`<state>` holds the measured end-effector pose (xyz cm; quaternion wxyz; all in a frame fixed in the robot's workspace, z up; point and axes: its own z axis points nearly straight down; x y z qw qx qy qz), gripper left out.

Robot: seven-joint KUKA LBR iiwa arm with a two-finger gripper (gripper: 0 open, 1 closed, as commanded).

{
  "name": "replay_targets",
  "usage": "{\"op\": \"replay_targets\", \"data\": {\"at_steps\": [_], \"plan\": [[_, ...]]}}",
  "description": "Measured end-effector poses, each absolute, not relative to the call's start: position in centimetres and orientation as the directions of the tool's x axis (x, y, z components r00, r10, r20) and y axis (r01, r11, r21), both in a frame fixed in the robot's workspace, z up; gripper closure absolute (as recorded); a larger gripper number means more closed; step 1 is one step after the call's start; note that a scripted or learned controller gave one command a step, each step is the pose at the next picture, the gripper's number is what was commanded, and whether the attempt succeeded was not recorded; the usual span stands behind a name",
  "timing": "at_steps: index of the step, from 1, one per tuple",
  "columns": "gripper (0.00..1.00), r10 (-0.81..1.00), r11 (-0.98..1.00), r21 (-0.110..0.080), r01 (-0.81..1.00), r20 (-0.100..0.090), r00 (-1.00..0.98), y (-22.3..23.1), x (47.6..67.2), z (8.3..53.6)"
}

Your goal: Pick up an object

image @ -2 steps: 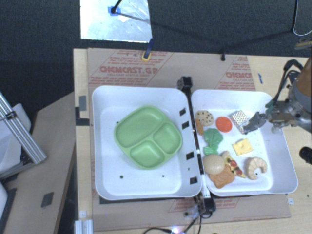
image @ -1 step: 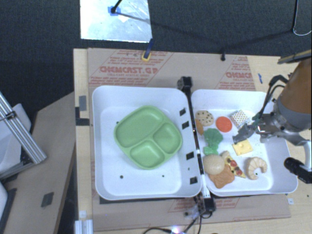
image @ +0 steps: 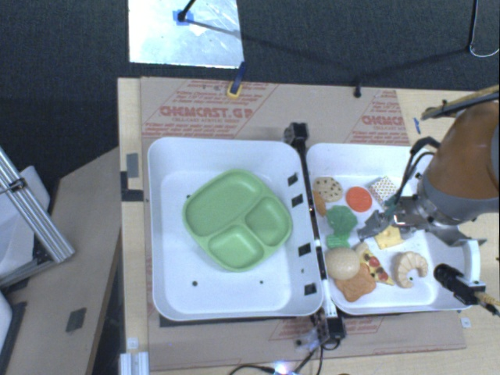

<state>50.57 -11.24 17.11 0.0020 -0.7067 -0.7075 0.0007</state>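
Observation:
The right bin (image: 437, 301) holds several toy foods. Among them are a chocolate-chip cookie (image: 328, 187), an orange-red disc (image: 358, 199), a white checkered piece (image: 383, 187), a green leafy piece (image: 341, 219) and a yellow cheese wedge (image: 388, 238). There are also a cream bun (image: 342, 263), a pizza slice (image: 374, 266), a brown toast piece (image: 357, 288) and a pale croissant (image: 410, 266). My gripper (image: 375, 223) hangs low over the middle of this bin, between the green piece and the cheese wedge. Nothing shows in its grasp.
The left bin (image: 168, 287) holds a green divided plate (image: 237, 219). A black divider (image: 306, 209) runs between the bins. The grey and orange arm (image: 461, 170) covers the right bin's right side. A silver sheet (image: 187, 22) lies beyond the bench.

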Motion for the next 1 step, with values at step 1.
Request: {"op": "replay_targets", "data": {"at_steps": [1], "plan": [[0.0, 1.0, -0.001, -0.002, 1.0, 0.0, 0.001, -11.55, 49.65, 11.52]]}}
